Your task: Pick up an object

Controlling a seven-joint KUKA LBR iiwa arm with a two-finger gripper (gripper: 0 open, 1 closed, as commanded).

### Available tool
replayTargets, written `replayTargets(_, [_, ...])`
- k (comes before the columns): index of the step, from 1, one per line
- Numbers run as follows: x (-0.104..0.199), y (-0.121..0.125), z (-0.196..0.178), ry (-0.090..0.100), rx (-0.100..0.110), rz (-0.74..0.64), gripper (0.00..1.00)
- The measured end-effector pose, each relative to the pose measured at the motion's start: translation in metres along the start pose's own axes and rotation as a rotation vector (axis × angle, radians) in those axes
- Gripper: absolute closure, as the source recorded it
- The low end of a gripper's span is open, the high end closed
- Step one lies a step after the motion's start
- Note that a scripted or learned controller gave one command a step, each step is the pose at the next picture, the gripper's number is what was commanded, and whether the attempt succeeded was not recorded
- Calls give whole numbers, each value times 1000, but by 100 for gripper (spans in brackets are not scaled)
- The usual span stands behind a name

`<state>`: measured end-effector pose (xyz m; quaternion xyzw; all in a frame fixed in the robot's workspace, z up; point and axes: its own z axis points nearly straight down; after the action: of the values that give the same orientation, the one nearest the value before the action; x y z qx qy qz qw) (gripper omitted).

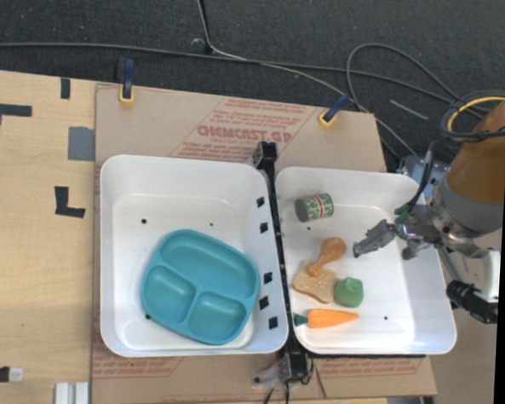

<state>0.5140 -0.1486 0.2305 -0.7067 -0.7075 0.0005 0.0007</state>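
Note:
The right bin [415, 326] holds several toy foods. A small green-labelled can [314, 207] lies on its side near the back left. A tan drumstick [326, 253] rests just above a slice of toast [315, 283], with a green round piece [348, 291] beside it and an orange carrot [331, 318] at the front. My gripper [390, 243] hangs over the right half of this bin, to the right of the drumstick. It is open, its fingers spread, one dark finger [370, 240] reaching left, with nothing between them.
The left bin [117, 189] holds a teal divided plate [200, 288]. A black divider [271, 241] separates the two bins. Cables run across the dark floor behind the bench, and the arm's orange band [481, 160] rises at the right.

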Motion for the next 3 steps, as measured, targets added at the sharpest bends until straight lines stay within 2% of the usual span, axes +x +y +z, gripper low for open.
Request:
replayTargets(1, [-6, -9, 56, 1, 5, 2, 0])
replayTargets(2, [3, -15, 106, 1, 6, 0, 0])
replayTargets(3, [3, -14, 145, 0, -2, 2, 0])
